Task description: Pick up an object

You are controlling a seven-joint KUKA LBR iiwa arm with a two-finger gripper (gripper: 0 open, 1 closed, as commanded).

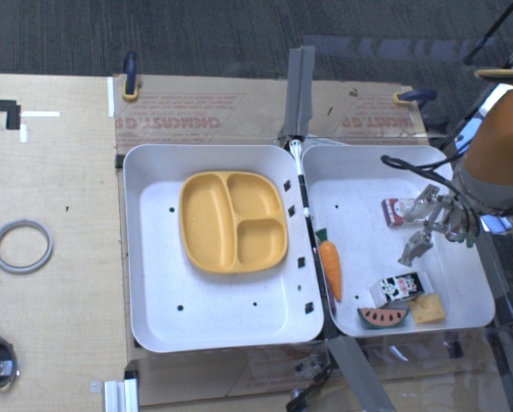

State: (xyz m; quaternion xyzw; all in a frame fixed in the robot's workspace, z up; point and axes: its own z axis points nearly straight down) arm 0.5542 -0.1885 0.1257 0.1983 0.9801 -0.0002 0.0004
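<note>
Bins sit side by side on the bench. Far from the gripper point(424, 226), the left bin point(149, 316) holds a yellow divided plate point(233, 221). The right bin point(351, 178), under the gripper, holds a red-and-white packet point(397, 211) just beside the fingers, a carrot point(328, 267), a black-and-white carton point(400, 287), a watermelon slice point(383, 318) and a tan cracker point(427, 309). Cardboard point(196, 110) behind shows mirrored lettering, unreadable. Gripper fingers spread, holding nothing.

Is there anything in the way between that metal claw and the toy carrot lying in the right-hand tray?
Nothing visible blocks it. The gripper hangs over the right bin, and the carrot lies against that bin's left wall with bare white floor between them. The small cartons and the watermelon slice sit off to the sides.
</note>
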